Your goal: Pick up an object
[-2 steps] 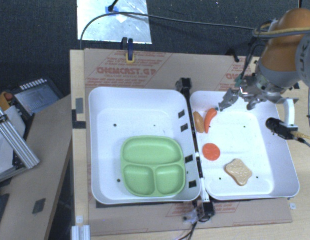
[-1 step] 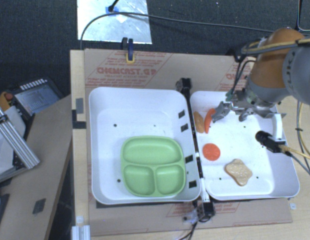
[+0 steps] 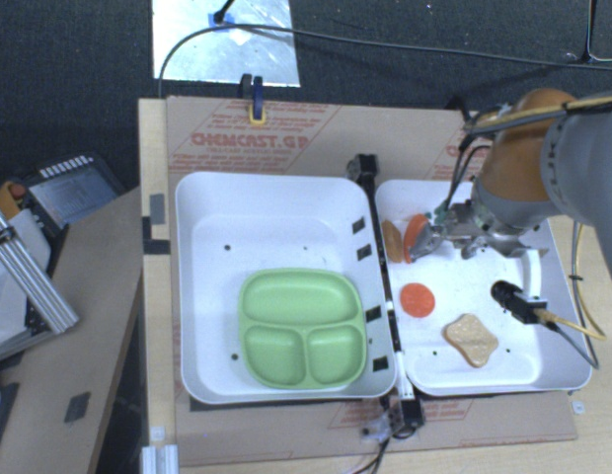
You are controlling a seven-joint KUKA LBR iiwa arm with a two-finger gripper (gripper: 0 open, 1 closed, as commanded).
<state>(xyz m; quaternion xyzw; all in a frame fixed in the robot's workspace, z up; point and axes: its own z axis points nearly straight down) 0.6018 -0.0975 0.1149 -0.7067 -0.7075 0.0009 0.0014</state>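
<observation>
- The tool (image 3: pixel 431 237) hangs low in the right bin (image 3: pixel 558 358), touching an orange-red piece (image 3: pixel 416 232); its grip state I cannot tell.
- A red disc (image 3: pixel 418 300) and toast slice (image 3: pixel 471 339) lie nearby.
- The left bin (image 3: pixel 212 230) holds a green tray (image 3: pixel 301 327).

Camera spot: one camera, fixed up high above the worktop (image 3: pixel 286 126).
Facing: it looks down at a slant, so the far edge sits at the top of the picture.
How near: far enough back to fit both bins whole, the left bin (image 3: pixel 202 265) and the right bin (image 3: pixel 558 349), plus dark floor around them.
Arm side: the arm (image 3: pixel 568 166) comes in from the right.
Left edge: a side table (image 3: pixel 79 334) shows there.
</observation>
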